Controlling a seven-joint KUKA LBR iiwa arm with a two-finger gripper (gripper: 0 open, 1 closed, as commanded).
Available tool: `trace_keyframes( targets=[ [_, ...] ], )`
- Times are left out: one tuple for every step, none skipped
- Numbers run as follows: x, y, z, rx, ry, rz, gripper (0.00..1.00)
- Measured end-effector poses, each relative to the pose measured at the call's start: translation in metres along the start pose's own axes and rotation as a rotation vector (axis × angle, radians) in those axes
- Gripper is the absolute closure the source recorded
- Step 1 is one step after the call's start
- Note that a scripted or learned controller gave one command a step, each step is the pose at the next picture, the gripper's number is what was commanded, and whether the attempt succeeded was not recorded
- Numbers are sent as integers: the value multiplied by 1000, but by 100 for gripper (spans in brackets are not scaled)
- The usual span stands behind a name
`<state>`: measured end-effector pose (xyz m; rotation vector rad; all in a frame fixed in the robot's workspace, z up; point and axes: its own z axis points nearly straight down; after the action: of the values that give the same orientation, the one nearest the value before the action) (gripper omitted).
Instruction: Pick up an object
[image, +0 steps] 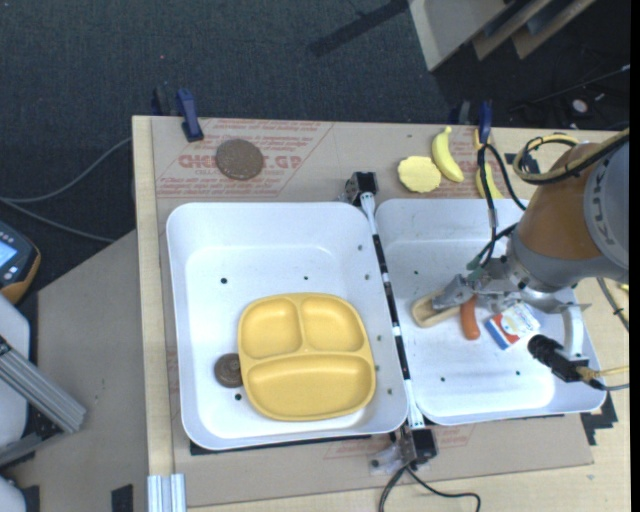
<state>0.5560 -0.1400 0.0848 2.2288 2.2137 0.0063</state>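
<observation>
Yellow divided plate (303, 355) near left bin's (200, 240) front edge, pincer (462, 293) open over tan piece (432, 312), right bin (470, 385).

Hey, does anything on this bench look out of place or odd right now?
Mildly, yes. A banana, a yellow disc and a brown disc lie on the bench behind the bins, outside both. Another brown disc in the left bin sits partly tucked under the yellow divided plate.
</observation>
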Motion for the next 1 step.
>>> trace_keyframes(
  targets=[
    [1, 3, -14, -8, -5, -6, 100]
  ],
)
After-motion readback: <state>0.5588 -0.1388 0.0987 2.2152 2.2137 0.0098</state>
